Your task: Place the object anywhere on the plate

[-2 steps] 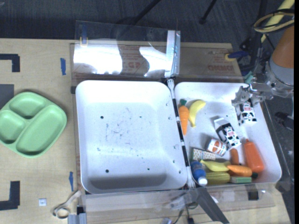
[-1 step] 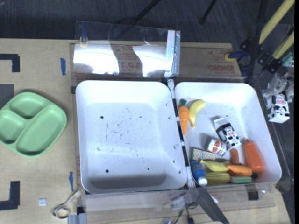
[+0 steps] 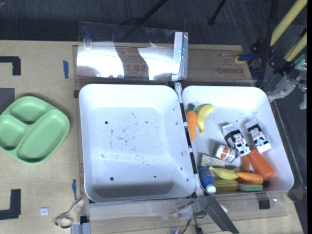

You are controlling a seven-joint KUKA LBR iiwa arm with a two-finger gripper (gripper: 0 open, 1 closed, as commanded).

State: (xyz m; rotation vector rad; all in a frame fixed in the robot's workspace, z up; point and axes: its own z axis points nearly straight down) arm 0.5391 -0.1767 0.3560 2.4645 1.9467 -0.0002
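Observation:
A pale green plate (image 3: 33, 129) with three compartments lies on the wooden bench, left of both bins. The right bin (image 3: 229, 97) holds the loose objects: a carrot (image 3: 192, 123) and a yellow banana (image 3: 205, 114) near its left wall, two cow-print milk cartons (image 3: 257, 136), a small red-and-white can (image 3: 225, 153), an orange bottle (image 3: 262, 165) and a blue-capped bottle (image 3: 207, 181). My gripper (image 3: 285, 86) hangs at the far right, just past the right bin's back right corner, well away from the plate and with nothing seen in it.
The left bin (image 3: 131, 135) sits between the plate and the right bin. A clear plastic panel (image 3: 129, 55) stands behind the left bin. Blue and black tape marks dot the bench. A second banana (image 3: 223, 172) and carrot (image 3: 249, 177) lie at the right bin's front.

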